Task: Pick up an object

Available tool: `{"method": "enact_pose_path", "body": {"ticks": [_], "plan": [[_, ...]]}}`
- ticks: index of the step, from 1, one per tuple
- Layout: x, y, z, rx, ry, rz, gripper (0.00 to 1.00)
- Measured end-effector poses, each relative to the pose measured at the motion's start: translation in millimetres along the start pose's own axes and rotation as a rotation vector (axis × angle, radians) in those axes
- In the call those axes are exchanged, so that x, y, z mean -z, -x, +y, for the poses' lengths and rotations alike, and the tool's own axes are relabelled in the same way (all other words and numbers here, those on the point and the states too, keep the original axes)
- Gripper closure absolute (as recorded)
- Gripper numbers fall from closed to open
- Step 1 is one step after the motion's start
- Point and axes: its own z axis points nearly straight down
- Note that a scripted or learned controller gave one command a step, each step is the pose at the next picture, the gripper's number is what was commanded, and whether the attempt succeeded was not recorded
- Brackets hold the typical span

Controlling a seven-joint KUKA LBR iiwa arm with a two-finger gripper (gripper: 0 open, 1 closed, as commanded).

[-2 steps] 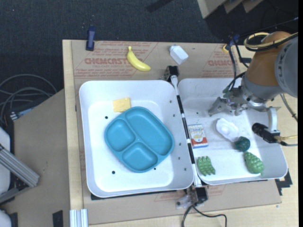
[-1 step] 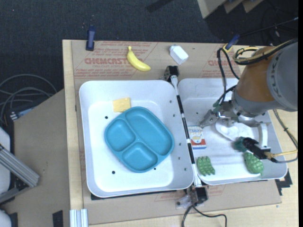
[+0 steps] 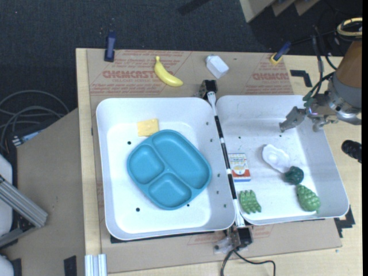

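My gripper (image 3: pixel 302 123) hangs over the upper right part of the right bin (image 3: pixel 253 111), its two fingers spread open with nothing between them. Below it in that bin lie a white lumpy object (image 3: pixel 276 157), a dark green ball (image 3: pixel 295 175) and a bumpy green toy (image 3: pixel 308 198). A second green toy (image 3: pixel 249 201) and a small red and white box (image 3: pixel 238 167) rest by the bin's left wall. All of these sit apart from the gripper.
The left bin (image 3: pixel 115 148) holds a blue divided plate (image 3: pixel 168 168) and a yellow slab (image 3: pixel 148 127). On the bench behind the bins lie a banana (image 3: pixel 167 73) and a white block (image 3: pixel 217 66). Cables run at the right edge.
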Motion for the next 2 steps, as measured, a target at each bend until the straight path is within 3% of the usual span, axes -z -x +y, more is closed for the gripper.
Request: {"method": "enact_pose_path", "body": {"ticks": [1, 2], "plan": [[-107, 13, -48, 0.000, -0.004, 0.003, 0.00], [-107, -18, -97, 0.000, -0.005, 0.004, 0.00]]}}
